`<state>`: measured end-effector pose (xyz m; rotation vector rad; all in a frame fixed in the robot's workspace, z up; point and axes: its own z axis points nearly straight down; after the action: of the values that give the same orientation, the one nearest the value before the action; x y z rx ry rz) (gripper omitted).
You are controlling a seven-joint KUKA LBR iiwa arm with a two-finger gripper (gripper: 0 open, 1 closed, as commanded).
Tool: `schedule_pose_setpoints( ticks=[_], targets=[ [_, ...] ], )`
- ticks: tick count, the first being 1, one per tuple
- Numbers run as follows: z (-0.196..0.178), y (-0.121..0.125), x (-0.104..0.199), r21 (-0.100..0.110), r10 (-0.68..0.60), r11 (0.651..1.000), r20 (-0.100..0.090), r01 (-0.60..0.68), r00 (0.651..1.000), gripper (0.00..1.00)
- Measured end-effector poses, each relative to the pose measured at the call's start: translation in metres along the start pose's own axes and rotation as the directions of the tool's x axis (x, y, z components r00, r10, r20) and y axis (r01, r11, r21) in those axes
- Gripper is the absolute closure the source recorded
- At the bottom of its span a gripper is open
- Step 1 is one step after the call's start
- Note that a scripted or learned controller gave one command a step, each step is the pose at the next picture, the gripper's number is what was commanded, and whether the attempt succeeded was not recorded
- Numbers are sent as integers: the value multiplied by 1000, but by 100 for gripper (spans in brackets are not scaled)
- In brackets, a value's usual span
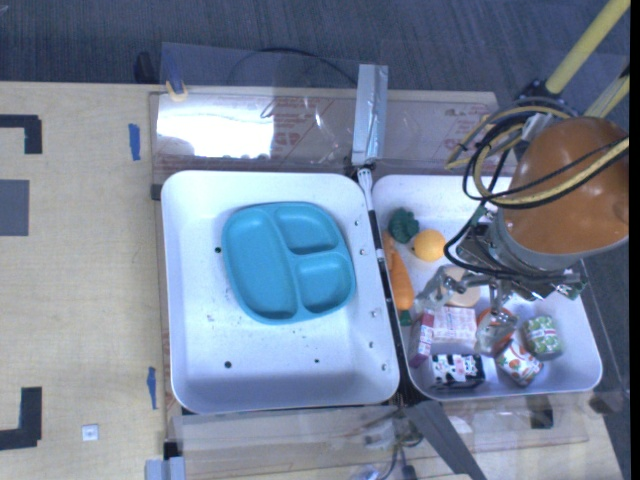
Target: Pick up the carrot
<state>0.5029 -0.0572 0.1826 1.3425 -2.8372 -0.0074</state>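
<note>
The carrot (400, 280) is orange with a green stub at its near end. It lies lengthwise along the left wall of the right bin (590, 363). My gripper (468, 290) hangs under the orange-banded wrist (565, 203), low over the middle of the right bin. It is to the right of the carrot and apart from it, above a white and red packet (455, 324). The wrist and cables hide most of the gripper.
A green broccoli-like toy (403, 225) and a yellow lemon (429, 245) sit just beyond the carrot. A black-and-white carton (457, 369) and round red and green toys (530, 350) crowd the bin's near side. The left bin (190, 298) holds a blue divided plate (290, 260).
</note>
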Motion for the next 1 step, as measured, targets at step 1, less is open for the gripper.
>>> schedule_pose_setpoints(
  ticks=[1],
  targets=[
    [0,-43,-2,4,-430,903,4,430,903,0]
  ],
)
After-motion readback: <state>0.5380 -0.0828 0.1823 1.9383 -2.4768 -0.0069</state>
